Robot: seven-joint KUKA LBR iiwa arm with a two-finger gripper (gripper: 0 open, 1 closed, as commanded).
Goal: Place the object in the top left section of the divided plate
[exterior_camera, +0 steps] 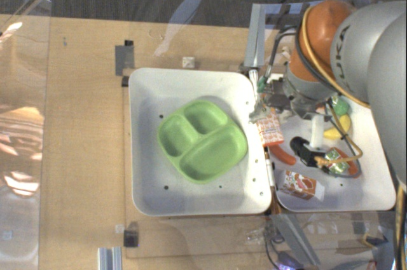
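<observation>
Green divided plate point(202, 140), one with three sections, lies in the middle of the left bin point(146, 186). One gripper point(261, 107) hangs at the wall between the two bins, beside one orange packet point(270, 130); whether it is released or clenched cannot be told.

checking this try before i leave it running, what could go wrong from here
1. The gripper hangs at the wall between the bins, beside the red and white packet; no grasp is visible, so it may lift nothing.
2. The green divided plate lies turned in the left bin, so a drop could land in the wrong section.
</observation>
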